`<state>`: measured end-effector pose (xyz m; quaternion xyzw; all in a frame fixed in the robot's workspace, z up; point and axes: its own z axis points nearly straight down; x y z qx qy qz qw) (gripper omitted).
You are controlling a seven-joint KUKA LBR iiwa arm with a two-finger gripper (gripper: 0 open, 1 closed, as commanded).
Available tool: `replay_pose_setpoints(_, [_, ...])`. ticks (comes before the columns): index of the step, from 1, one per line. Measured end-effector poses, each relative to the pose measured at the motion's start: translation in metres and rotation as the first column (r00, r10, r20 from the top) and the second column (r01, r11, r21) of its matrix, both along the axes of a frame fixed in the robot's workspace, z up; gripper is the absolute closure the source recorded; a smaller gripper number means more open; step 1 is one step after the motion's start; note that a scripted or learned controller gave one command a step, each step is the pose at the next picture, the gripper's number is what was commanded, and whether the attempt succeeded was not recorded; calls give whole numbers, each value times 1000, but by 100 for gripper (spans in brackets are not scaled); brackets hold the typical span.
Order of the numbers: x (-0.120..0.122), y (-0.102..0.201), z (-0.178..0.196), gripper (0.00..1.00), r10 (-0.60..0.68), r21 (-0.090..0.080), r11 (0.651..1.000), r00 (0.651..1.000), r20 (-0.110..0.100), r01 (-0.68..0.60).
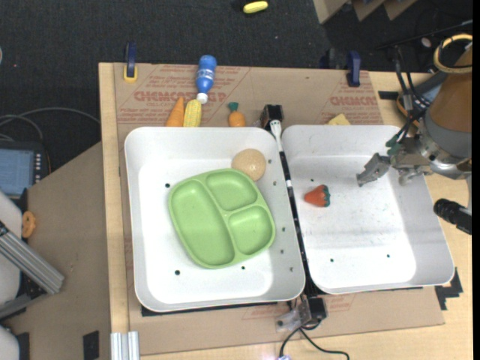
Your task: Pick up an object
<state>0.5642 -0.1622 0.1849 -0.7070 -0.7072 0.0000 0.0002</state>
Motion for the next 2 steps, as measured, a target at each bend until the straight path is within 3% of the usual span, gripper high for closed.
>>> replay_pose_setpoints(1, [18,33,-101,0,4,4,1000,1000,-8,-4])
replay_pose_setpoints(2, [67,70,-100,0,5,-1,1000,1000,6,-5])
